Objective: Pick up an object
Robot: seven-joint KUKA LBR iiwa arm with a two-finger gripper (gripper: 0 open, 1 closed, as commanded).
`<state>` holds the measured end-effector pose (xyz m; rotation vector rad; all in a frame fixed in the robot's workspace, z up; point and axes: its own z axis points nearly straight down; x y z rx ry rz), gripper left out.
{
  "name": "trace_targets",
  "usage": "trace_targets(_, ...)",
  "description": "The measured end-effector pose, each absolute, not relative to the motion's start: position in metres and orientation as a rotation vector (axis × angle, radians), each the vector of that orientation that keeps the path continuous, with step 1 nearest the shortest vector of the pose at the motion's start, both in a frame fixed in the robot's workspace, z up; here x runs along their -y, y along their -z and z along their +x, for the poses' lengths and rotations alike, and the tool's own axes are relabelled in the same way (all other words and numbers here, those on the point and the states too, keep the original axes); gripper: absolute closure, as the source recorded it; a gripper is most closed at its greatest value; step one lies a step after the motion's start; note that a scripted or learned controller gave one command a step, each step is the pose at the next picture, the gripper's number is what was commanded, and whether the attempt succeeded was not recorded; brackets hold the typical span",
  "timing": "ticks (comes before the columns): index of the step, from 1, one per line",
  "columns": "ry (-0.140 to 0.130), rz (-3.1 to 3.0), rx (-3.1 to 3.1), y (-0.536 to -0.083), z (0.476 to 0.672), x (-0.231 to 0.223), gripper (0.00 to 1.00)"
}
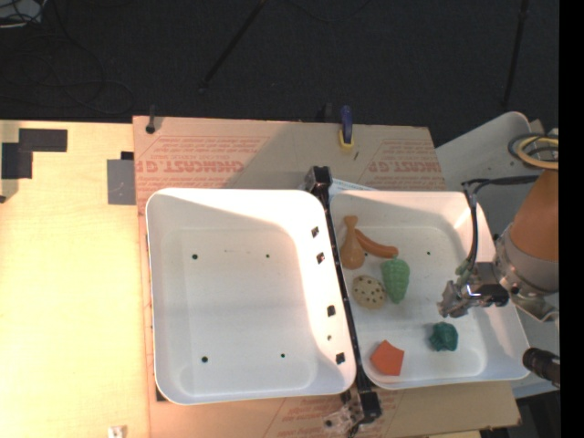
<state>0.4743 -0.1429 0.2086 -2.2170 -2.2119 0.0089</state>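
Dark background above pale tabletop [64, 272]. At left, white bin [173, 290]. In right bin [420, 210]: orange-tan toy [358, 243], speckled ball [369, 291], green piece [396, 278], red block [388, 358], teal lump [443, 337]. Claw [453, 303] above right bin, just over teal lump; finger state cannot tell.

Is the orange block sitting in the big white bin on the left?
No, the orange block lies in the right white bin, near its front edge, beside the small teal lump.
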Motion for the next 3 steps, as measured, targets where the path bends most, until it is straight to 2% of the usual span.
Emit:
trace_targets(1,0.003,-2.217,2.228,-0.264,0.505,0.106,1.0)
trace_targets(2,0.016,-2.224,2.234,-0.426,0.476,0.08,1.0)
trace_targets(3,-0.01,-2.214,2.217,-0.294,0.492,0.063,1.0)
